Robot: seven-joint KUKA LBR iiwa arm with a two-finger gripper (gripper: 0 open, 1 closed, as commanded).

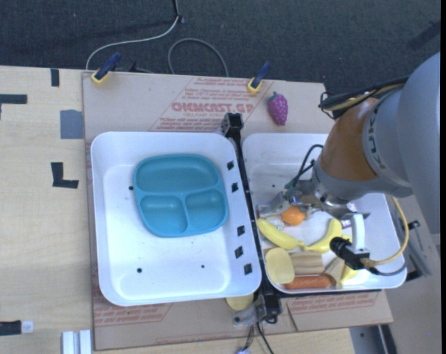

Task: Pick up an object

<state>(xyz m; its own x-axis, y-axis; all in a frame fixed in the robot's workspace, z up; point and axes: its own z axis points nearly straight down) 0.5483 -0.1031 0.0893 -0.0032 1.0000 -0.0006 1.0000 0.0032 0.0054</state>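
Observation:
The right bin (274, 153) holds several toy foods: an orange ball (293, 216), a yellow banana (277, 234), a second yellow curved piece (330, 236), a pale yellow slice (279, 265), a tan block (312, 262) and a red sausage (309, 282). My gripper (305, 201) is low over the middle of this bin, just above and beside the orange ball. The wrist and arm cover the fingertips. Nothing shows held.
The left bin (112, 271) carries a blue divided plate (182, 195). A purple grape bunch (279, 108) lies on the cardboard behind the right bin. Blue-and-yellow clamps (105, 69) hold the board's far edge. The grey arm (407, 131) covers the right bin's right side.

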